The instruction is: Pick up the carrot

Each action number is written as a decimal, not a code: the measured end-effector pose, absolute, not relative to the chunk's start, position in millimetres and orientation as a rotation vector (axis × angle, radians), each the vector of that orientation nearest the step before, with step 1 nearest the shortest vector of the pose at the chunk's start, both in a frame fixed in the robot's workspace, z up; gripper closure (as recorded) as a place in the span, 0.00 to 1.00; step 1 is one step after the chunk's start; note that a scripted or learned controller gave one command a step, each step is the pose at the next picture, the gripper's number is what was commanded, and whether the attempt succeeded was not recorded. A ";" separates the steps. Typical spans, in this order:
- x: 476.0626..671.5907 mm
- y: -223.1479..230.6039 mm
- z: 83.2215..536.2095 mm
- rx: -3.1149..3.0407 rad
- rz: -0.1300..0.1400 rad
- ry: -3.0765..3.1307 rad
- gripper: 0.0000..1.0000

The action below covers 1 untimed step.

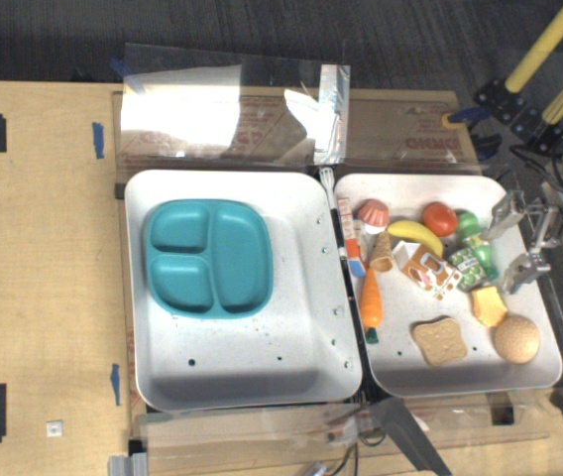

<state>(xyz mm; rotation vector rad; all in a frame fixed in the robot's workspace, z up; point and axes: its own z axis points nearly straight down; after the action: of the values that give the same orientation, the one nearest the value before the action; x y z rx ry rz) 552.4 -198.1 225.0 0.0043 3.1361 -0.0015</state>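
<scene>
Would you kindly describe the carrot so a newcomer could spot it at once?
Look in the right-hand white bin, along its left wall beside the divider. The carrot lies there lengthwise, a slim orange cone with a small green tip, thinner and longer than the toast slice nearby.

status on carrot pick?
Gripper at right bin's right edge, holding nothing. Carrot flat at that bin's left wall, untouched. Toy food pile sits between gripper and carrot.
</scene>
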 end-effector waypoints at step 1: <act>503.4 -163.5 159.4 0.144 0.002 3.139 0.00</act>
<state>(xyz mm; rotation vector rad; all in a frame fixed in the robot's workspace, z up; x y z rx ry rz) 503.4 -163.5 159.4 0.1435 3.1385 0.0024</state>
